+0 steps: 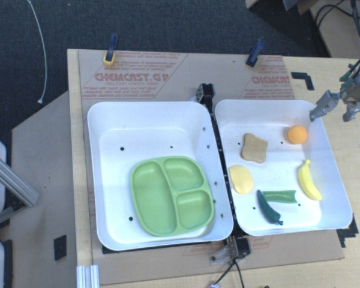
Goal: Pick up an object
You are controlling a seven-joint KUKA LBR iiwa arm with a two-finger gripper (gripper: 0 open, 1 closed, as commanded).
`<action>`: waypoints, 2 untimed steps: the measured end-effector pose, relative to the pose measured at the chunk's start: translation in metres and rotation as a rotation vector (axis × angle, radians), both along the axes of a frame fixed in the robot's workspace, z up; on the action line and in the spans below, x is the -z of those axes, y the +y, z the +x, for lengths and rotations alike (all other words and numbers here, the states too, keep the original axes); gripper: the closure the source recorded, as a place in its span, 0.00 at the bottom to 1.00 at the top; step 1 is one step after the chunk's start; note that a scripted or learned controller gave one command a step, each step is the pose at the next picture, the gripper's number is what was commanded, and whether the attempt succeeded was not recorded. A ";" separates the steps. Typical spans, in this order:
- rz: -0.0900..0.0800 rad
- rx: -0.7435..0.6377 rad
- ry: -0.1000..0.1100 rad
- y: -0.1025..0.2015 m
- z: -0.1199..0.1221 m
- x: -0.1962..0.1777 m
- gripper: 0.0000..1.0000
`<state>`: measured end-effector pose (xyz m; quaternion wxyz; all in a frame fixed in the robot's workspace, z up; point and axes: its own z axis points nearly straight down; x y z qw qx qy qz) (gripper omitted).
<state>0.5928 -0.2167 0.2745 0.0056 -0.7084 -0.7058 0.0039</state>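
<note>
The right bin (pixel 330 155) holds an orange ball (pixel 297 135), a tan slice of bread (pixel 254 148), a pale yellow oval piece (pixel 241 179), a yellow banana (pixel 309 182) and a green pepper-like piece (pixel 275 203). My gripper (pixel 336 109) hangs over the bin's far right corner, up and to the right of the orange ball. Its fingers stand apart, open, with nothing between them.
The left bin (pixel 108 137) holds a green divided plate (pixel 171 194). Both bins rest on a cardboard sheet (pixel 168 71) held by a yellow clamp (pixel 110 51) and a blue clamp (pixel 255 53). A black clip (pixel 205 92) sits between the bins at the far side.
</note>
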 end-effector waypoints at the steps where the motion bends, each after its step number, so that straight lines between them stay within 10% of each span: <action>1: -0.003 -0.004 -0.014 0.001 0.002 -0.008 0.00; 2: -0.001 -0.003 -0.009 -0.002 0.003 0.034 0.00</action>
